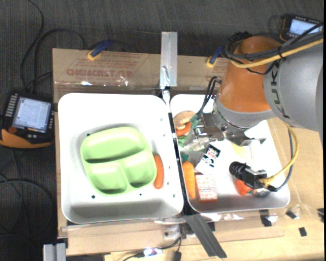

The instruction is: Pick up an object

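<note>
- Far left, off the counter (98, 72), a handheld screen unit (23, 118) lies on the dark floor with cables trailing from it.
- The left bin (68, 167) holds a green divided tray (117, 159) lying flat, which takes up most of the floor.
- An orange carrot (158, 171) lies just beside the tray's right edge, along the bin's right wall.
- The right bin (228, 201) is the crowded one. A second carrot (189, 179) lies along its left wall, with a red-and-white packet (206, 186) touching it on the right.
- A black-and-white card (211, 155) sits near the middle, next to a green scrap (187, 155) I can't identify.
- In the far left corner there is a round tan thing (183, 117), partly covered.
- The tool (196, 139) is down among this clutter at the left side of the right bin. I can't tell whether it is apart, together or clamped on anything (the wrist blocks the view).
- The grey-and-orange arm (261, 91) hides much of the bin's back half.
- An orange lump (240, 188) near the front is half hidden and hard to make out.
</note>
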Robot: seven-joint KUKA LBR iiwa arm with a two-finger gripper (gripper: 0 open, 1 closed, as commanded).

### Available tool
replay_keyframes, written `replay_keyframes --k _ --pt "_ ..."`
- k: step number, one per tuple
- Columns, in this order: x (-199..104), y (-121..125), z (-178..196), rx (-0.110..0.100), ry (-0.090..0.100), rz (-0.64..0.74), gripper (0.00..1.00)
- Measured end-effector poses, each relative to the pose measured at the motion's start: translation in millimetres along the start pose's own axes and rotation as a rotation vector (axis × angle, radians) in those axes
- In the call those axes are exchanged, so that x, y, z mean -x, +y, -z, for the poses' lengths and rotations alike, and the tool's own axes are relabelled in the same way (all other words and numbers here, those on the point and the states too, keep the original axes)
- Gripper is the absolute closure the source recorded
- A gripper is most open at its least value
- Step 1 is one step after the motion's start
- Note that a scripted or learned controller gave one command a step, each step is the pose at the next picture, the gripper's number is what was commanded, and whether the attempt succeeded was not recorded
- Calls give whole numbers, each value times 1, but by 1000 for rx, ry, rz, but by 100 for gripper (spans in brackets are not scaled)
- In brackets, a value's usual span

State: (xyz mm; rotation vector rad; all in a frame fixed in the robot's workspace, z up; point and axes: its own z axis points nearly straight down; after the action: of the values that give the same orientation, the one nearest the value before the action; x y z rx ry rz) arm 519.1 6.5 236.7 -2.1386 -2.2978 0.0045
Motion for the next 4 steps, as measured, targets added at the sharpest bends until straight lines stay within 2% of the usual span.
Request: replay_keyframes --k 1,2,3,4 --pt "-28 -34 123 2 -3 -81 100" --pt "-58 -32 156 3 -3 -300 100" --pt "-5 38 157 2 -4 -142 100" --pt "-4 -7 193 3 -3 -253 100"
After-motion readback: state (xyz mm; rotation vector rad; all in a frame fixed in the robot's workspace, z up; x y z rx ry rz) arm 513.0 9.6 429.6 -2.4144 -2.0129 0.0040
